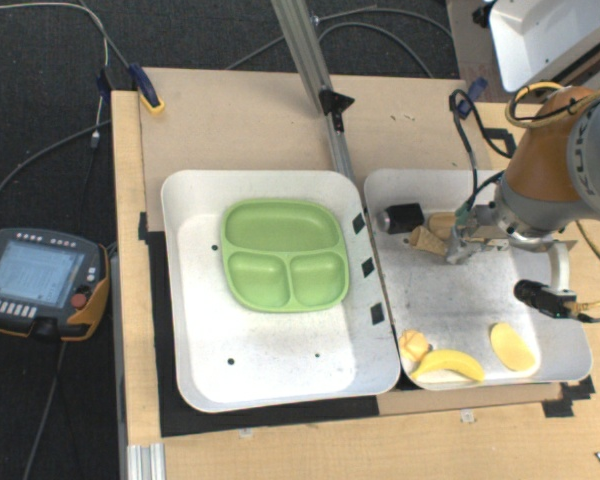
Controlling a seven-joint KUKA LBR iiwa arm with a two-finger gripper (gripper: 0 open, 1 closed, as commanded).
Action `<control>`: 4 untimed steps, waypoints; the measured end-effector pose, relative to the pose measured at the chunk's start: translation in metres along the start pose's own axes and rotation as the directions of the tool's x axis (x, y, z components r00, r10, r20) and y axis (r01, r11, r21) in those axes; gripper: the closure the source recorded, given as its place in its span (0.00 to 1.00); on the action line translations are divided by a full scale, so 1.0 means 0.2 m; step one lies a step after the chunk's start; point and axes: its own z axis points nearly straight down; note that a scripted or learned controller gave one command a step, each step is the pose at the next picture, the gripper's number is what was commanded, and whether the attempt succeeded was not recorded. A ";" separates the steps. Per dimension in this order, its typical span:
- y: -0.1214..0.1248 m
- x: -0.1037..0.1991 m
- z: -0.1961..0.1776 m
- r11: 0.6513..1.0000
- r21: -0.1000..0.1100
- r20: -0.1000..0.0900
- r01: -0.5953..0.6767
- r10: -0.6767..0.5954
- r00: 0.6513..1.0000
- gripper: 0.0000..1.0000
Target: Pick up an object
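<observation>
In the camera view, the left bin [270, 363] holds a green divided plate [285, 253] with three compartments, set toward the bin's far side. The right bin [460, 308] holds a small black block [402, 216] near its far left corner and a tan block [432, 234] just right of it. A banana [450, 366], a pale peach piece [413, 345] and a yellow oval piece [513, 346] lie along the near wall.

The tan block is small, light brown and angular, lying at a tilt. The gripper [462, 246] is low over the bin, right beside the block's right end. Whether the gripper is spread or closed, or grips anything, I cannot tell.

The right bin's middle floor is bare between the blocks and the fruit. The black block lies close to the left wall.
</observation>
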 end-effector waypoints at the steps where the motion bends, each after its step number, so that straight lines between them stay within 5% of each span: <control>1: 0.03 -0.02 -0.32 1.000 -0.002 0.000 0.001 -0.001 1.000 1.00; 3: 0.05 -0.02 -0.76 1.000 -0.002 0.000 0.002 -0.002 1.000 1.00; 4: 0.11 0.27 -0.70 1.000 0.006 -0.005 0.007 -0.007 1.000 1.00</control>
